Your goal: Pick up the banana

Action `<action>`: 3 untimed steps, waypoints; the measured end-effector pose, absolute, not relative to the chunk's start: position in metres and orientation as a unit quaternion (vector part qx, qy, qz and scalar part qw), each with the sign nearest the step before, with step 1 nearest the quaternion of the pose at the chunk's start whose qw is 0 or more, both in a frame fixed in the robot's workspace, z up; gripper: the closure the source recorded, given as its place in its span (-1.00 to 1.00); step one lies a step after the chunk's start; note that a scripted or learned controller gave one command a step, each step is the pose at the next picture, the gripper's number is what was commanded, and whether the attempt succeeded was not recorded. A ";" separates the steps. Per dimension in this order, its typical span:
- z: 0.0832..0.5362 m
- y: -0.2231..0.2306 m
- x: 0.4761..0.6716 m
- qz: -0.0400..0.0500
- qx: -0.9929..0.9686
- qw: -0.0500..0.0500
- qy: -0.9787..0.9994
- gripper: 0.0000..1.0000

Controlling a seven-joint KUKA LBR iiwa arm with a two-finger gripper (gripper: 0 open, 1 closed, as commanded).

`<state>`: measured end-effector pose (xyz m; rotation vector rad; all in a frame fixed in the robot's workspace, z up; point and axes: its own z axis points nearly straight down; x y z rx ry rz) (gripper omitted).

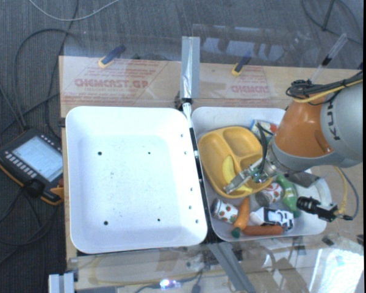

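- Step in hand: the approach. The arm (317, 136) reaches over the right bin (317, 227), and the gripper (243, 180) hangs low above the yellow dish (235, 145).
- Tool: two metal fingers (233, 184) stand a little apart, spread only slightly; nothing shows between them, so I judge no grasp made.
- Task's thing: the banana (229, 166) appears as a bright yellow strip lying in the dish, just left of the fingertips. It is hard to part from the dish, both being yellow; I name it with some doubt.
- Next move, as a judgement: the gripper must shift a little left, drop so the fingers straddle the strip, then close and lift. The dish rim lies close and could catch a fingertip or tilt the dish.
- Count, bins: two, side by side. The left bin (85, 163) shows a bare white floor with a few dark specks.
- Count, dishes: one, with compartments, tilted against the right bin's left wall.
- Count, carrots: two orange ones; one carrot (242, 215) stands nearly upright below the dish, the other carrot (263, 229) lies flat near the front wall.
- Count, bottles: one green bottle (288, 191), just right of the gripper.
- Other small items crowd the bin's front; too jumbled to number surely.
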<state>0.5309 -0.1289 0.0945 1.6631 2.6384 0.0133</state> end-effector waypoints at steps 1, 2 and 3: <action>0.094 -0.144 0.526 0.007 0.584 0.009 0.812 -1.00; 0.110 -0.143 0.530 0.011 0.584 0.012 0.812 1.00; 0.183 -0.069 0.516 -0.001 0.629 -0.001 0.777 1.00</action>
